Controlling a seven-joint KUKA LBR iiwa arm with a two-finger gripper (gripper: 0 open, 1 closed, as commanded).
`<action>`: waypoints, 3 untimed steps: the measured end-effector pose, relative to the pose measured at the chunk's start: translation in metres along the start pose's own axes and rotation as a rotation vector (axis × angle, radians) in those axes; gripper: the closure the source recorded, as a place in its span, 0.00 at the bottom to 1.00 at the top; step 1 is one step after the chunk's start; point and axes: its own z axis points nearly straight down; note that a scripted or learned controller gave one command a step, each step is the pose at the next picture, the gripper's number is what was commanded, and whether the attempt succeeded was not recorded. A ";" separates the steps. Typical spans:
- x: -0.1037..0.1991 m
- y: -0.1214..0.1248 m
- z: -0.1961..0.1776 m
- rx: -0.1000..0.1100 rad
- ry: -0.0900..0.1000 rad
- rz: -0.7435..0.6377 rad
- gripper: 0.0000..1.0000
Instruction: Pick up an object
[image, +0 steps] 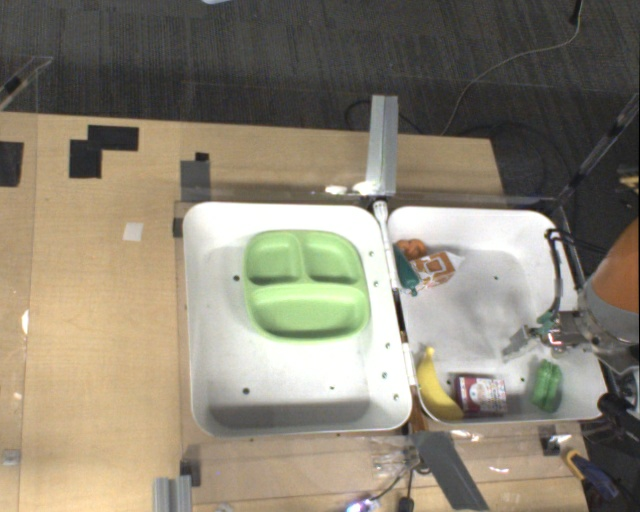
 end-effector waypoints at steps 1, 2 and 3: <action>-0.001 0.001 -0.025 -0.003 -0.001 -0.062 0.00; -0.002 0.004 0.017 -0.012 -0.004 -0.166 0.00; -0.001 0.038 -0.048 -0.005 -0.002 -0.331 0.00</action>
